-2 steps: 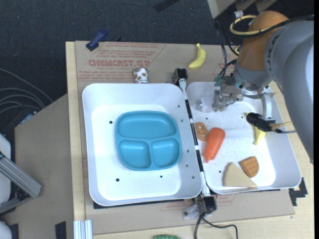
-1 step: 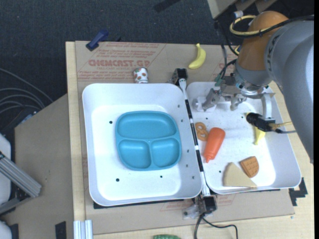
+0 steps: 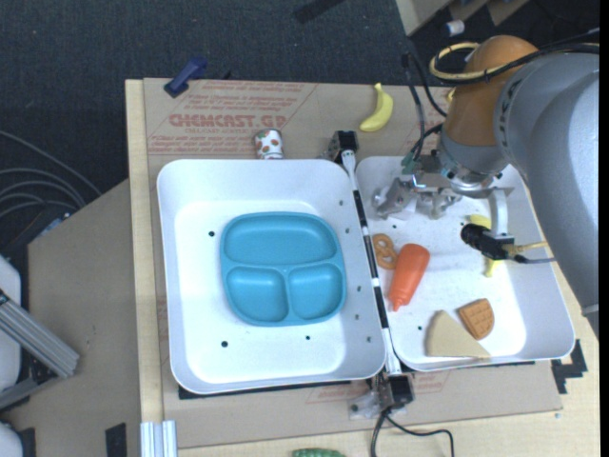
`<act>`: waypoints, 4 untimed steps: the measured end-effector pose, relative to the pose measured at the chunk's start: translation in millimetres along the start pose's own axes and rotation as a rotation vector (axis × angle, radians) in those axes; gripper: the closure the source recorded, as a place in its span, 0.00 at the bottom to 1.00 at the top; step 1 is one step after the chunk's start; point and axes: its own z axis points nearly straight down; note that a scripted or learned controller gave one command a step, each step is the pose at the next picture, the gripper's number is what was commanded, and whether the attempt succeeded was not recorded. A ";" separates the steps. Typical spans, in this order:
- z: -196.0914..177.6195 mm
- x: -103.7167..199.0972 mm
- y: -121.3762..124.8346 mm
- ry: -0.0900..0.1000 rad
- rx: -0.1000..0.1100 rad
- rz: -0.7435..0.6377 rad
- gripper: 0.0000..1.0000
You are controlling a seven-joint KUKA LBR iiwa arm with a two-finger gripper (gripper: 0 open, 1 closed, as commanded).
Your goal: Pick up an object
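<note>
My pincer (image 3: pixel 416 198) hangs over the far end of the right-hand shallow white bin (image 3: pixel 523 298); I cannot tell whether it is released or clenched. Just below it in the view, slightly to the view's left, lies a small brown pretzel (image 3: pixel 383 248). An orange plastic carrot (image 3: pixel 409 272) lies beside that, tip pointing away from me. Farther down the bin sit a brown toast-shaped slice (image 3: pixel 477 318) and a pale tan wedge (image 3: pixel 449 339), touching. Beyond the bin's far rim, above my pincer, a yellow toy banana (image 3: pixel 378 110) lies on the worktop (image 3: pixel 314 122). Well off to the view's left, a blue divided plate (image 3: pixel 283 267) rests in the other white bin (image 3: pixel 186 217).
</note>
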 end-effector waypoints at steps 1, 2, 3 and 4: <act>-9.5 2.4 -1.4 0.005 0.007 0.000 1.00; -146.8 17.2 2.2 -0.006 -0.053 0.004 1.00; -147.9 36.6 -52.9 -0.005 -0.047 0.005 1.00; -147.9 36.5 -52.9 -0.005 -0.047 0.006 0.00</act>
